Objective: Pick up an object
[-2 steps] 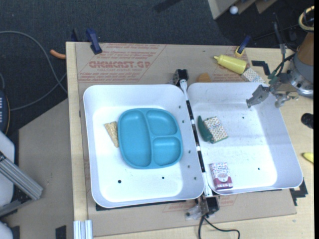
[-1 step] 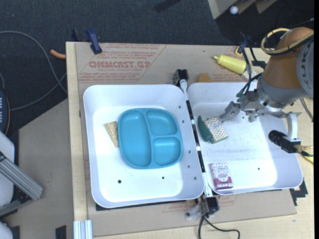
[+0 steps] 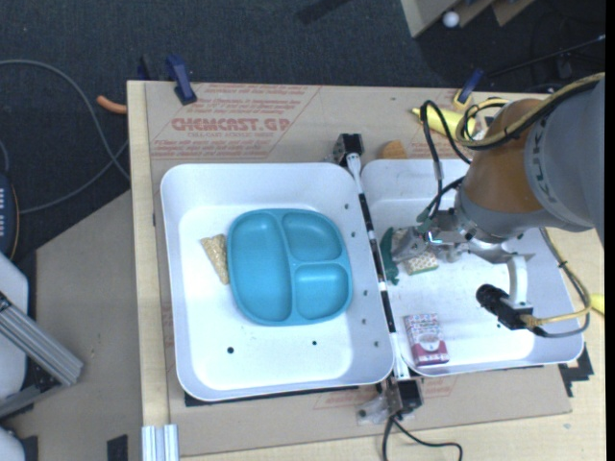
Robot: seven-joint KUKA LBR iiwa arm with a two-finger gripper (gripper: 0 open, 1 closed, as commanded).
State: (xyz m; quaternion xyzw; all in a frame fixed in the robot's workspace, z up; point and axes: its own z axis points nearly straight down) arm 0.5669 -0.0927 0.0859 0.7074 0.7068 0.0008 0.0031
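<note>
Dark carpet floor [image 3: 67, 27] around wooden bench [image 3: 240, 118].

gripper [image 3: 420, 248]: fingers hidden under wrist
cracker [image 3: 215, 254]: partly under blue plate [image 3: 288, 264]
arm [image 3: 553, 166]: cut by right edge

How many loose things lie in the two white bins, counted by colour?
Blue: 1, the divided plate
Tan: 1, the cracker beside the plate
Red: 1, the small packet
Green: 1, the object at the right bin's left wall
Speckled beige: 1, the piece near the hand
Total: 5
</note>
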